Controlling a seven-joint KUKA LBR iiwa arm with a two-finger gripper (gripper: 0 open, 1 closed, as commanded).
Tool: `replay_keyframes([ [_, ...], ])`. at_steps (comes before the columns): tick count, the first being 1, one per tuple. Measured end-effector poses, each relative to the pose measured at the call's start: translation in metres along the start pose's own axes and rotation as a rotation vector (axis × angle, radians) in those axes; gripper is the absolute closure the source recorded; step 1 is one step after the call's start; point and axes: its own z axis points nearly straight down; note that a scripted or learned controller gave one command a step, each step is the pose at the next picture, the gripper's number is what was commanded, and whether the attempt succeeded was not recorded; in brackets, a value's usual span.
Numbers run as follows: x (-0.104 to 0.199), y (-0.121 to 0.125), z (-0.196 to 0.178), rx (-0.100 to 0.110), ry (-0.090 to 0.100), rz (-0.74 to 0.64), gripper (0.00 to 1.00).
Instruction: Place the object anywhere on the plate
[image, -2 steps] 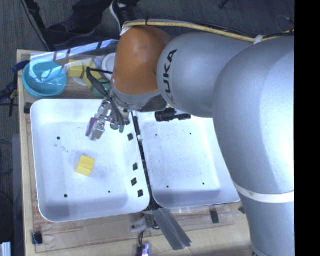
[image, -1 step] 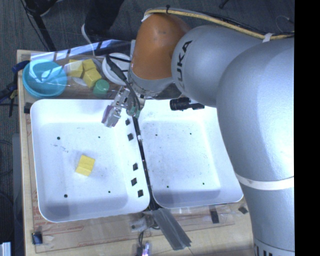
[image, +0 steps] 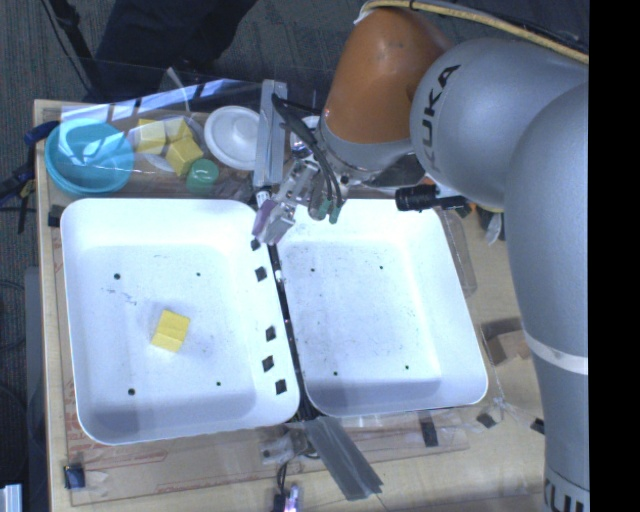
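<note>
Yellow cube (image: 170, 330) lies in the left bin (image: 90, 400), left of its middle. Above the right bin's (image: 440, 385) far-left corner hangs the tool (image: 285, 212); whether it is spread, I cannot tell.

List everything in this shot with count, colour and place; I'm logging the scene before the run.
block: 1, yellow, in the left bin
bins: 2, white, side by side on the bench
bowl: 1, blue, behind the left bin
small blocks: a few, yellow, beside the bowl
cap: 1, green, behind the left bin
plate: 1, white, behind the bins
arm: 1, grey with orange band, from the right
tool: 1, above the bins' back edge
</note>
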Motion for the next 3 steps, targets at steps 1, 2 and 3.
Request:
replay_keyframes([
  [1, 0.045, 0.084, 0.009, 0.001, 0.005, -0.103, 1.0],
  [2, 0.015, 0.046, 0.043, 0.002, 0.006, -0.248, 1.0],
  [3, -0.016, -0.013, -0.004, -0.001, -0.002, -0.38, 1.0],
])
